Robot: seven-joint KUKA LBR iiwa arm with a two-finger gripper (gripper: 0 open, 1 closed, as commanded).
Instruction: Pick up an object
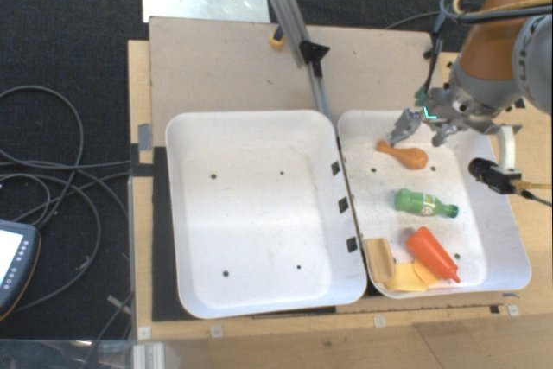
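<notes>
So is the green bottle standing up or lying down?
Lying down. The green bottle rests on its side on the floor of the right bin, neck pointing toward the view's right.

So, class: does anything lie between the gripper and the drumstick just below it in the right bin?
Nothing visible does. The gripper hangs just above the drumstick, with bare bin floor around it. The bottle and carrot lie nearer the camera, apart.
</notes>
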